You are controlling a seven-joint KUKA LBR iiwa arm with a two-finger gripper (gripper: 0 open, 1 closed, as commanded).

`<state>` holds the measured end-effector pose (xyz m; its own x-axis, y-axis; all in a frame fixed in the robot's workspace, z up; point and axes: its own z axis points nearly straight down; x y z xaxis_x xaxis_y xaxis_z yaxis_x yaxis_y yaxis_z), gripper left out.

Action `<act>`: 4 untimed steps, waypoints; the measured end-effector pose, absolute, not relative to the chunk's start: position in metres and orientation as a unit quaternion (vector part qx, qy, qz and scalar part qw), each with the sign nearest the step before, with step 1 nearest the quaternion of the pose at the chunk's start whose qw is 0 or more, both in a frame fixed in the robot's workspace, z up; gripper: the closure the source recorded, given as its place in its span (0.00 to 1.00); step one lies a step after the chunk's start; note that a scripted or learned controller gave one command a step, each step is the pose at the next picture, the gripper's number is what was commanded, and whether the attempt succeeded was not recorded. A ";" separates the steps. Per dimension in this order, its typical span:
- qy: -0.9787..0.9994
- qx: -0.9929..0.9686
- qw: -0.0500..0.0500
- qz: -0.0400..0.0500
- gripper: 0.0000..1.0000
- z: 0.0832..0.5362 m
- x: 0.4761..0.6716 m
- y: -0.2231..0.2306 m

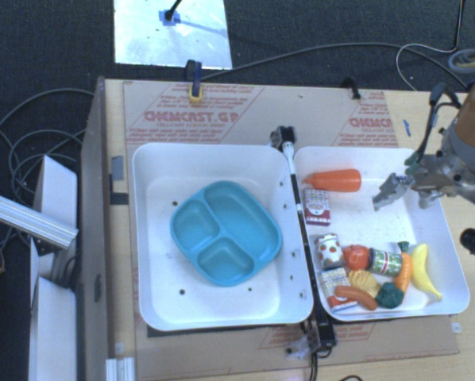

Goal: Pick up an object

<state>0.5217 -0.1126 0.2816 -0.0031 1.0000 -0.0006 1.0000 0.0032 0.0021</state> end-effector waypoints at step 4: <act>0.709 0.705 0.010 0.008 0.00 0.127 0.667 -0.093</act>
